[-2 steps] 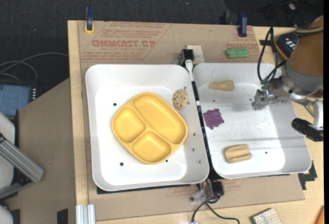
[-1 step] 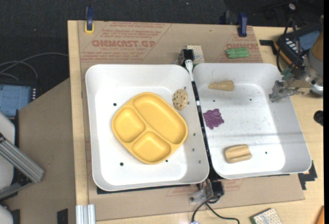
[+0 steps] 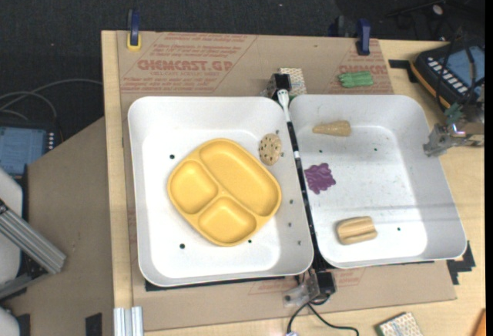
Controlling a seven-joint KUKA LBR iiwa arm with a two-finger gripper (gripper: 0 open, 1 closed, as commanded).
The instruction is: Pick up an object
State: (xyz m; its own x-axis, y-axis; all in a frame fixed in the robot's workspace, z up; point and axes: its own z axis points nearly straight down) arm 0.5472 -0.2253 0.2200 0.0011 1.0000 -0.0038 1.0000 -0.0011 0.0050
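The left bin (image 3: pixel 146 134) holds a yellow three-part plate (image 3: pixel 223 189) lying flat near its middle. A small speckled beige round piece (image 3: pixel 269 148) rests against the plate's upper right edge. In the right bin (image 3: pixel 431 203) a flat purple piece (image 3: pixel 320 176) lies left of centre. A tan oblong piece (image 3: pixel 333 128) sits near the far wall, and a tan roll-shaped block (image 3: pixel 356 230) lies near the front.
A green object (image 3: pixel 356 80) lies on the cardboard board (image 3: pixel 192 65) behind the right bin. A grey metal part with cables (image 3: pixel 445 138) sits at the right bin's right rim. Blue clamps (image 3: pixel 134 26) hold the board's far edge.
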